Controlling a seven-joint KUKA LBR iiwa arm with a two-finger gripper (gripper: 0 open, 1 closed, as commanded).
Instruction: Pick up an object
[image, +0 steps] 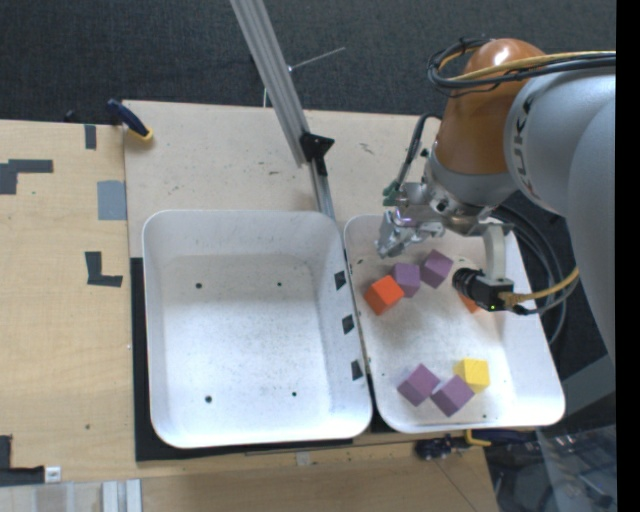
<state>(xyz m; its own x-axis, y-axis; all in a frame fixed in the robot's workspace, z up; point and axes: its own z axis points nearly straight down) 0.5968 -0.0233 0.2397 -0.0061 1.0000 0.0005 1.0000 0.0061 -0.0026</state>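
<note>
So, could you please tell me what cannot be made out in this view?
- Gripper: finger state, blurred and small in the camera view.
- Small orange object in the right white bin: mostly hidden behind the arm's black fitting.
- Right bin's far rim: covered by the arm.

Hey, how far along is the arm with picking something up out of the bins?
Done: the gripper has reached the far end of the right bin. In hand: it sits just above the orange cube and a purple cube, with nothing visibly held. Left: closing on a block and lifting it; all blocks lie on the bin floor.
</note>
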